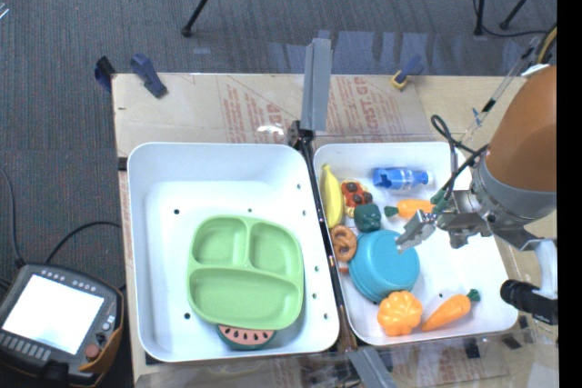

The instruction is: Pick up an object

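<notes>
Looking down into the right bin (509,304), I am watching the gripper (406,238) hang just over the rim of the blue bowl (382,266), which is sitting mid-bin between the pretzel (344,242) and the orange pumpkin (399,312). I am judging the bowl light, stiff, smooth plastic, likely slippery; its thin rim looks like the best hold. Fingers are appearing slightly parted, nothing between them, tips near or touching the rim; contact I cannot confirm

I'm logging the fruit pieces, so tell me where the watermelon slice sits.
The watermelon slice lies in the left bin, at its near edge, tucked partly under the front rim of the green divided plate.
</notes>
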Action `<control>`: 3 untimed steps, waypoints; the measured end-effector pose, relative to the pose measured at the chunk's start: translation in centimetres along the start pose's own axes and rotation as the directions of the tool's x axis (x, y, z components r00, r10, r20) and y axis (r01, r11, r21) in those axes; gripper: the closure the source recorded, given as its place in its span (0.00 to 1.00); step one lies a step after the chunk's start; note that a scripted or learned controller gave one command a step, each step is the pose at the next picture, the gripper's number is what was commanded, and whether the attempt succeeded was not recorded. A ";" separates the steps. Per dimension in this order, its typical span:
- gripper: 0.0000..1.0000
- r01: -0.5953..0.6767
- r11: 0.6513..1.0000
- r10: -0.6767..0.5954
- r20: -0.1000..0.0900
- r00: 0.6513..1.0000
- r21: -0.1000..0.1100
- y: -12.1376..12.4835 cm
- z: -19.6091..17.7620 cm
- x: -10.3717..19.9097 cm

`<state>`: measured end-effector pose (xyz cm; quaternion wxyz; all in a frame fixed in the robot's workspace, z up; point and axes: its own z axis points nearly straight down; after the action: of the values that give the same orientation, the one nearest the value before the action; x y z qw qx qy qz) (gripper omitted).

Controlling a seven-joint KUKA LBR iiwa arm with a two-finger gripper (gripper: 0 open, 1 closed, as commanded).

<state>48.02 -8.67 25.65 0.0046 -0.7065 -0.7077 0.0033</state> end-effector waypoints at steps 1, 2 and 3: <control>0.00 -0.016 1.000 0.016 0.002 1.000 -0.009 1.3 -7.2 0.2; 0.00 -0.278 0.961 0.278 0.000 0.961 0.008 1.3 9.2 0.3; 0.00 -0.307 0.951 0.307 -0.005 0.952 -0.034 4.5 13.6 -0.5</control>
<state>52.31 -9.13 12.01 -0.0081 -0.8079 -0.5892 -0.0082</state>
